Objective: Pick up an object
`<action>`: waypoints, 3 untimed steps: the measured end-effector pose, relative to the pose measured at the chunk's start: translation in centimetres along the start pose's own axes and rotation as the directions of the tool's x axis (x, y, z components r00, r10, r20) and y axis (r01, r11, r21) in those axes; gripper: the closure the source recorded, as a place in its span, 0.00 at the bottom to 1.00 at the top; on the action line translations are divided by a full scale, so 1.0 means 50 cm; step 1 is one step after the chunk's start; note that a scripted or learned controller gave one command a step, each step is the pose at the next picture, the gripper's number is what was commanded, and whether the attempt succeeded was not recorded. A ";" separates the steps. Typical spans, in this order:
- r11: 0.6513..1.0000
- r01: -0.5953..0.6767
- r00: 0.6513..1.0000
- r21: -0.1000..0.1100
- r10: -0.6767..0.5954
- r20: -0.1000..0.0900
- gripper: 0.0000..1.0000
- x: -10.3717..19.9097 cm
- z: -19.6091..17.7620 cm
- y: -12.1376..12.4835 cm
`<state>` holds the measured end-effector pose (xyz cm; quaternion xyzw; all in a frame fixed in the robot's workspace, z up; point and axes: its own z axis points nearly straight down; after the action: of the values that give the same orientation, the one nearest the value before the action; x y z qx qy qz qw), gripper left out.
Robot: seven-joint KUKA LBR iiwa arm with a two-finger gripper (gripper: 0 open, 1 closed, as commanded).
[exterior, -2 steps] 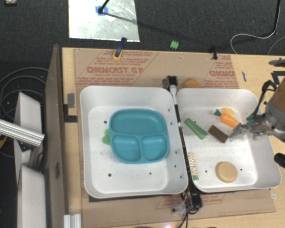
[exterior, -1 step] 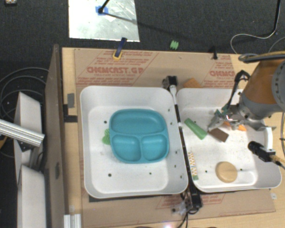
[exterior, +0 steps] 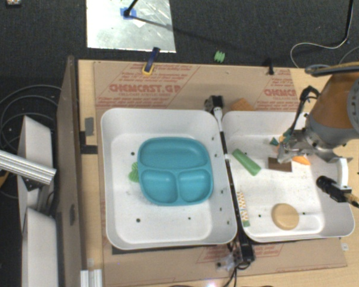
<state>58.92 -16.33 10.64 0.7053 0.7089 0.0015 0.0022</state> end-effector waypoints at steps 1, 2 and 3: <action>1.000 0.000 1.000 0.000 0.000 0.000 0.00 0.000 0.001 0.000; 1.000 0.000 1.000 0.000 0.000 0.000 0.00 0.000 0.001 0.000; 1.000 0.000 1.000 0.000 0.000 0.000 0.00 0.000 0.001 0.000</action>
<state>58.91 -16.33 10.61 0.7053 0.7089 0.0014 0.0021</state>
